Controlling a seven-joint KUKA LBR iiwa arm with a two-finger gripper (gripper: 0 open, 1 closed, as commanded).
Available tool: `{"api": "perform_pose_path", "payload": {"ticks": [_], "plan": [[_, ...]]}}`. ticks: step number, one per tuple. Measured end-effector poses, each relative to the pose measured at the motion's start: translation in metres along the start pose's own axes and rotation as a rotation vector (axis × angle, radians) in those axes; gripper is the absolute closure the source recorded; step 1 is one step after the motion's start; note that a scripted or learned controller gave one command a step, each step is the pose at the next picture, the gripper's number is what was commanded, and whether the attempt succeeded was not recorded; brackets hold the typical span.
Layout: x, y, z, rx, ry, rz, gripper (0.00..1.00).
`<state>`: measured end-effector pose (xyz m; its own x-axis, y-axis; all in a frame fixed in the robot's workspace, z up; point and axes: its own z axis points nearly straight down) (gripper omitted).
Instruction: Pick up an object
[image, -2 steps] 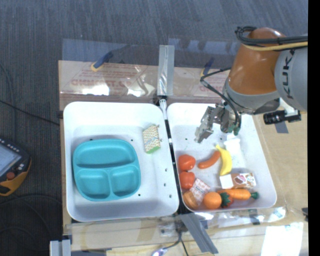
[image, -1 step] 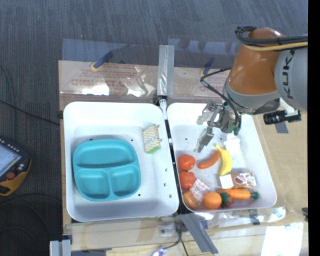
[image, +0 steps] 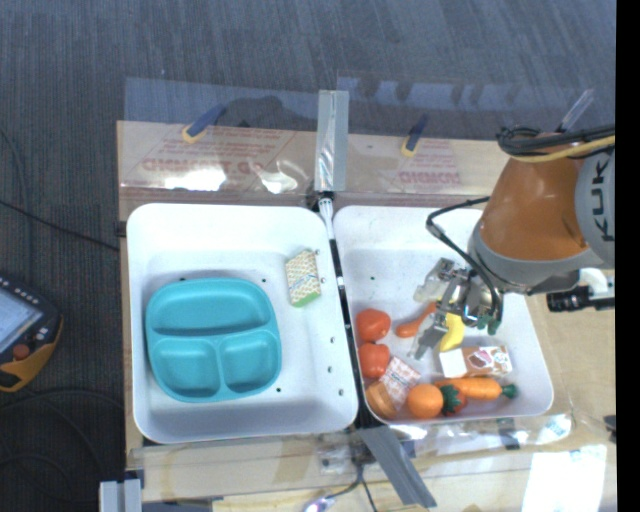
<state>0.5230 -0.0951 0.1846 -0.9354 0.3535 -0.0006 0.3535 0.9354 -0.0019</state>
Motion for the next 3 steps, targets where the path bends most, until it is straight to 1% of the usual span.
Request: {"api": "perform_pose_path", "payload": {"ticks": [1,2,3], "plan": [[-0.035,0.014,0.094,-0.005,-0.012,0.185,0.00],[-0.037,0.014,0.083,-0.005,-0.018,0.183,1.00],[0.034,0.031,0.001,0.000,0.001,0.374,1.00]]}}
